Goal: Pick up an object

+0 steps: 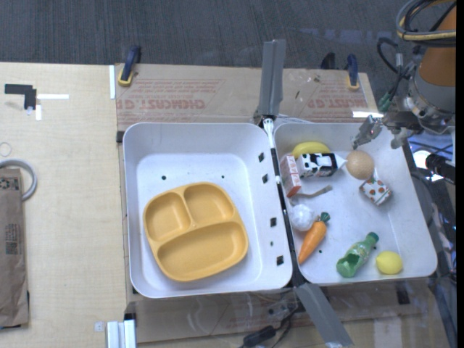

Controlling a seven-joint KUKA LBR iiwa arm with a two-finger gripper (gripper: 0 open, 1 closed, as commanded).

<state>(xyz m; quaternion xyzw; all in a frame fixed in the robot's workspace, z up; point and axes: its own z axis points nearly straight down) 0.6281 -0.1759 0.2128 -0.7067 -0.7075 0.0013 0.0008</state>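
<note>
Two shallow white bins sat side by side on a table (58, 216); the left bin (145, 143) held a yellow divided plate (196, 230); the right bin (413, 216) held a banana (310, 148) at its far side, a black-and-white cow toy (317, 164) just near of it, a red carton (290, 175), a tan ball (359, 164), a spotted cube (375, 191), a carrot (312, 239), a green bottle (357, 256) and a lemon (389, 262); the gripper (380, 130) hung at the far right rim, above the tan ball; its fingers appeared spread apart with nothing between them.
</note>
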